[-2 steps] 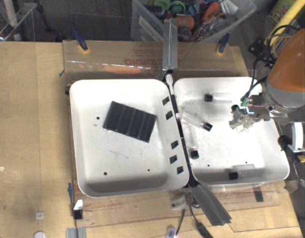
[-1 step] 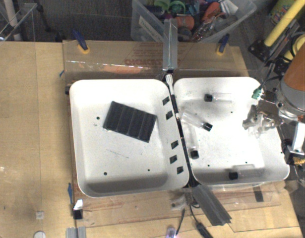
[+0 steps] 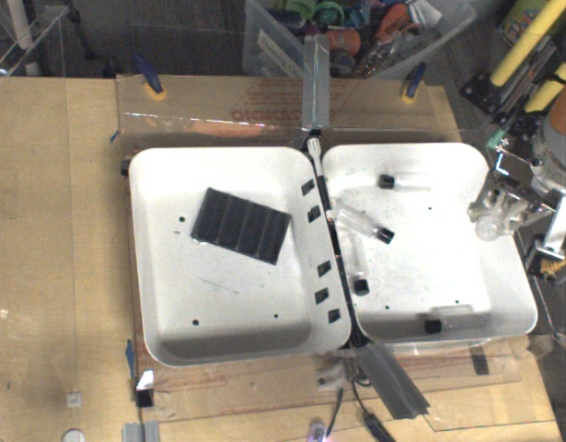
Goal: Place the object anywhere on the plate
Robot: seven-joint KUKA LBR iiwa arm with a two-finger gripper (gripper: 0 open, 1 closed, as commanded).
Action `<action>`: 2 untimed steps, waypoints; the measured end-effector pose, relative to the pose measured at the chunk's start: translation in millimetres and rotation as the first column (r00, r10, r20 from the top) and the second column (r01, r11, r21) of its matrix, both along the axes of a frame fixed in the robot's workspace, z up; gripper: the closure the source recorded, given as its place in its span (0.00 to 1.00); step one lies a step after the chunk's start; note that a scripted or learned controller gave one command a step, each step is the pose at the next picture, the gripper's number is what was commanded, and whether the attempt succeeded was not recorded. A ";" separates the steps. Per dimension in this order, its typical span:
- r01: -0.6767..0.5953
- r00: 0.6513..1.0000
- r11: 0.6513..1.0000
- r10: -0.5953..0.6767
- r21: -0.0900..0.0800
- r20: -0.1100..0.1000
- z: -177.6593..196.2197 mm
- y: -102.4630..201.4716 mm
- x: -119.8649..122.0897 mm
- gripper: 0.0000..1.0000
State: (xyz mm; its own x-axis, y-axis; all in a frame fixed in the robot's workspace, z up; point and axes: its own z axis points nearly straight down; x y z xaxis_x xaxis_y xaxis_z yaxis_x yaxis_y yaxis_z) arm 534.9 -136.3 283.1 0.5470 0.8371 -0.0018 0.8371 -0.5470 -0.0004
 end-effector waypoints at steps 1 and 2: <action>0.340 0.940 0.940 -0.340 0.000 -0.001 36.0 7.9 16.6 1.00; 0.368 0.930 0.930 -0.368 0.000 -0.001 15.4 6.6 73.3 1.00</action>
